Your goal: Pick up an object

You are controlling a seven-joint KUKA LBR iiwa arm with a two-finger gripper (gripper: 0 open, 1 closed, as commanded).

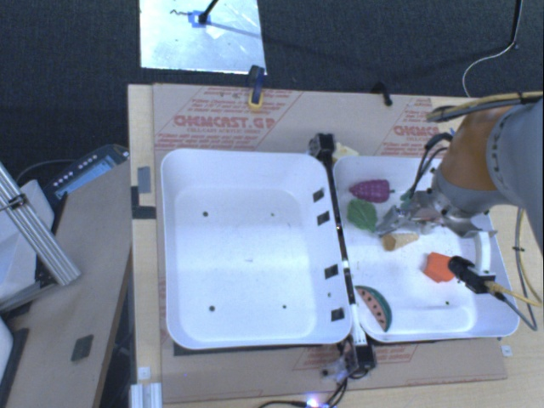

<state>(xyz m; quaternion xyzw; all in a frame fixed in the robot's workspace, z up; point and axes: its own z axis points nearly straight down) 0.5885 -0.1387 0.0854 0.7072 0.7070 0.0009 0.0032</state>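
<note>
Can't tell the pincer's (396, 221) state, tbh. Tan chunk (399, 241) just below it, green leaf (361, 215) crowding beside — it could easily nudge both and grab nothing.

Five small objects are lying in the right bin (489, 317), right of frame centre. A magenta piece (371, 189) is sitting uppermost, a green leaf-like piece (361, 215) just below it. A tan chunk (399, 240) is lying mid-bin, an orange block (439, 267) lower right, and a watermelon slice (374, 306) near the lower-left corner.
</note>
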